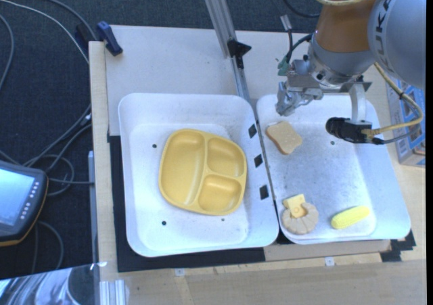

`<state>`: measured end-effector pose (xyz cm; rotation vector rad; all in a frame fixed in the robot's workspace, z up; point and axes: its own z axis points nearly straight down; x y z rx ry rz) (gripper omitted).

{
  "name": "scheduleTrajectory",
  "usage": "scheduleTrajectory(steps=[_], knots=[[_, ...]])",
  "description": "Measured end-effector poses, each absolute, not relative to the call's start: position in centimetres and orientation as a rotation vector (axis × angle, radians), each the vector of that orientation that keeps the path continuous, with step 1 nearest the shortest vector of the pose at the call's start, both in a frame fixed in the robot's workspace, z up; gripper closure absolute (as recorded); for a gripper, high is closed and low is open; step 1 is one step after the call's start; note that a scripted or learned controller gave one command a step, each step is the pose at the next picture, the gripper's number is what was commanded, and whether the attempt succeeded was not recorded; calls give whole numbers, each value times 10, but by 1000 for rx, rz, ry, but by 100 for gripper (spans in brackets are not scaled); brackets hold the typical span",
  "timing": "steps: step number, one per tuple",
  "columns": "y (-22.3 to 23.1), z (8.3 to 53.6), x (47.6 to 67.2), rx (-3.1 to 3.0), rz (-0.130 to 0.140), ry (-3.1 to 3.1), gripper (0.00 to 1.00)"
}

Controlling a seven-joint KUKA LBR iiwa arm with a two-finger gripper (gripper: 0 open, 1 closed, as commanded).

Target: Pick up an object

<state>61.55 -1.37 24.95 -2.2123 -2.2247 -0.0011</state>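
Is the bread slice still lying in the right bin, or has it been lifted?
In the bin. The bread slice lies flat on the right bin's floor near its back left corner, with the gripper just above it, not around it.

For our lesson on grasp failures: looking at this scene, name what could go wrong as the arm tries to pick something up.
1. The gripper hovers near the far rim of the right bin; descending there, it might strike the wall.
2. The bread slice lies flat, so it may slip from a pinch.
3. The corn cob sits beside the near wall and could roll away.
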Motion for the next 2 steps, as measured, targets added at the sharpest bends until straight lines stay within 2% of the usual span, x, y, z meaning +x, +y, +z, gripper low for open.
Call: scheduleTrajectory(steps=[2], knots=[[69,251,560,-2212,2,-2224,100]])
